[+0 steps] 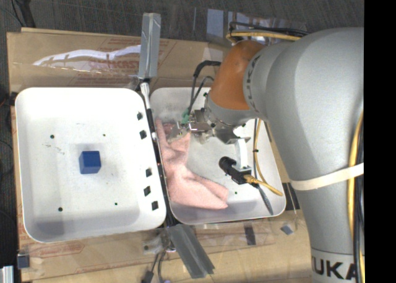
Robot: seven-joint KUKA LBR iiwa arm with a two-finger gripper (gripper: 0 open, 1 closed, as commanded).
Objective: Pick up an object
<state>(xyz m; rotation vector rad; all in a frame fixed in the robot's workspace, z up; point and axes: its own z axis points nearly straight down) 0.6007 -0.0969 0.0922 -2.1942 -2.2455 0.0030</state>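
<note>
Two white bins sit side by side on the bench. The left bin point(37, 213) holds a small blue cube point(90, 161), which rests on the floor a little left of the middle, well apart from every wall. The right bin point(272, 204) holds a pink cloth point(189, 179), which lies crumpled along the bin's left side, running from near the upper wall down to the lower wall and spreading rightward at its lower end. The grey arm point(309, 108) reaches in from the right and covers much of the right bin; its orange band point(230, 83) sits over the bin's upper part. The gripper point(193, 126) is low over the upper end of the cloth, just beside the divider between the bins. Wrist hardware and cables crowd around it, and it cannot be told whether the pincer is wide, narrow or closed on anything. No cloth can be seen between its parts, though the cloth's upper edge lies right beside it. A black fitting point(232, 169) with a yellow cable point(266, 186) hangs from the wrist over the bin's bare floor, right of the cloth.
</note>
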